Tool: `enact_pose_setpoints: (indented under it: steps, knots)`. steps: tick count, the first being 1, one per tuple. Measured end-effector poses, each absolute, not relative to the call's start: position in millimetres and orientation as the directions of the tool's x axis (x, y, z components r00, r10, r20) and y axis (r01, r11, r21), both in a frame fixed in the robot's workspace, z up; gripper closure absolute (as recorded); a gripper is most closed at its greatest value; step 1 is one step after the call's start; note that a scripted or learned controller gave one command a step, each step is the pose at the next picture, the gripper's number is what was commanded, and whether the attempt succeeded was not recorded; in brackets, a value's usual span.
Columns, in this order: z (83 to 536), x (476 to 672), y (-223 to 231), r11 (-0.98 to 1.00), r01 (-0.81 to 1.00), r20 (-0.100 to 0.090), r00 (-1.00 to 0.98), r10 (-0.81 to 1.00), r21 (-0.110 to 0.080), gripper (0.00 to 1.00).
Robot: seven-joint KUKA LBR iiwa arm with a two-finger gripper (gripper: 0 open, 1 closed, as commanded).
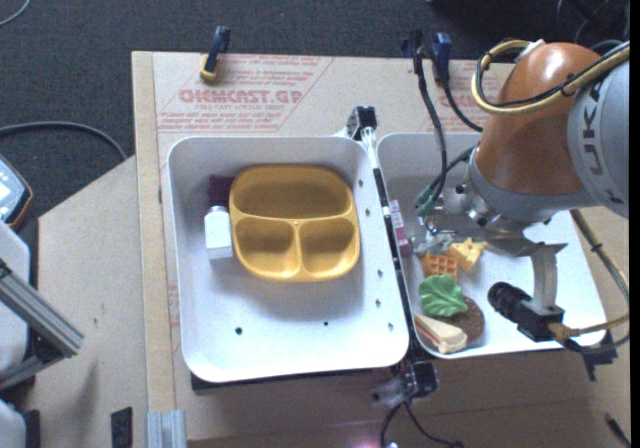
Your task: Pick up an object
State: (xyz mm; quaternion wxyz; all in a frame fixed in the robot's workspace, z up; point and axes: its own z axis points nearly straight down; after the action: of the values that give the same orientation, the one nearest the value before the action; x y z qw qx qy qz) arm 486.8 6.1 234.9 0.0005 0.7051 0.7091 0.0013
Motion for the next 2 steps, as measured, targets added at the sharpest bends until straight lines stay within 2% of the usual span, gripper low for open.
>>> enact_pose_setpoints:
  steps: [1, 2]
  knots:
    - [214, 477.7, 46, 0.005, 1.000, 0.002, -0.005, 1.000, -0.005, 1.00]
    - [228, 478.3, 54, 0.002, 1.000, 0.000, -0.002, 1.000, 0.003, 1.00]
